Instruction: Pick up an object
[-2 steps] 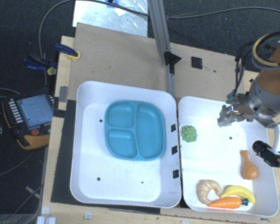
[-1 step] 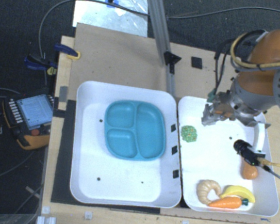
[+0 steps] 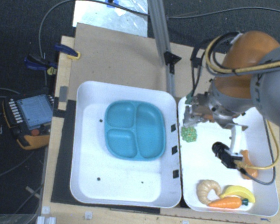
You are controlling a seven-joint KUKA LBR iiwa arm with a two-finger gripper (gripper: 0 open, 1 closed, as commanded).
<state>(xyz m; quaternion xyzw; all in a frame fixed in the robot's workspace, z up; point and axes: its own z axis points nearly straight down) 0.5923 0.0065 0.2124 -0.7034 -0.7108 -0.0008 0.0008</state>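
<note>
My gripper (image 3: 193, 119) hangs over the far left corner of the right bin (image 3: 267, 203). A small green, knobbly piece like broccoli (image 3: 189, 135) lies directly below it, touching or almost touching its tip. At the bin's near edge lie a tan croissant (image 3: 206, 189), a yellow banana (image 3: 240, 191) and an orange carrot (image 3: 225, 202), close together. A small orange thing (image 3: 247, 165) sits near the bin's right side, partly hidden by the robot's fittings.
The left bin (image 3: 84, 173) holds a blue divided plate (image 3: 134, 130) in its far half. A grey pole (image 3: 163, 29) slants down to the bins' far edge. The arm's grey and orange body (image 3: 251, 63) covers the right bin's far end.
</note>
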